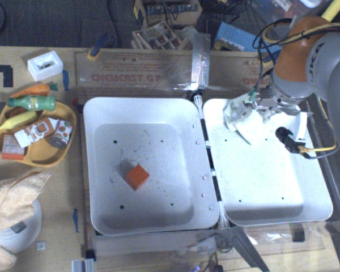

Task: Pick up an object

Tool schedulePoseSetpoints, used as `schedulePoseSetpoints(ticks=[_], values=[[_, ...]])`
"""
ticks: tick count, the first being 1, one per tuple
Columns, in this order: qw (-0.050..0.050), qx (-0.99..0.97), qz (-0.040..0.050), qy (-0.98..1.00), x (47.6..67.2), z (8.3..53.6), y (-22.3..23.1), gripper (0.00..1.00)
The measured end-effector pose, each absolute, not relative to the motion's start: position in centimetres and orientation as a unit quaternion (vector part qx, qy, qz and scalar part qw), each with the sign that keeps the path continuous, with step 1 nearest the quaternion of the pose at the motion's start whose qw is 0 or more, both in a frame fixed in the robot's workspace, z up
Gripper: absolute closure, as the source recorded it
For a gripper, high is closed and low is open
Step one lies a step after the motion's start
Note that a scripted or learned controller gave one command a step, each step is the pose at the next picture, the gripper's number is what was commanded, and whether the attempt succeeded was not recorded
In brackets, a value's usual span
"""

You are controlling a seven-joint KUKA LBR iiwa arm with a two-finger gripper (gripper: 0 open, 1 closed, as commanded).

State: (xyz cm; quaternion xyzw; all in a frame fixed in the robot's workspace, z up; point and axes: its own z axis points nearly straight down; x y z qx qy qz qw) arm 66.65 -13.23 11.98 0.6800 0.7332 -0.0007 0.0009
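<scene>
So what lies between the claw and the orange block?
In the camera view, the claw hangs over the right bin; the block sits in the left bin. Between them: bare bin floor and the bins' adjoining rims.

It's a robotics lab: a wooden bench [56, 67] carrying two white bins [102, 118], a basket of toy food [31, 132], loose cables [124, 7] and cluttered crates [164, 10] on the floor behind.

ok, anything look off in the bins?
Nothing looks spilled or broken. The orange block sits alone in the left bin, turned at an angle to the walls. The gripper is over the right bin's far-left corner, away from the block.
</scene>
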Motion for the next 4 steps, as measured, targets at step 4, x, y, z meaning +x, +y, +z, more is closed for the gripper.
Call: schedulePoseSetpoints(ticks=[4], values=[[0.005, 0.652, 0.0029, 0.758, 61.8, 9.1, -16.2, 0.0]])
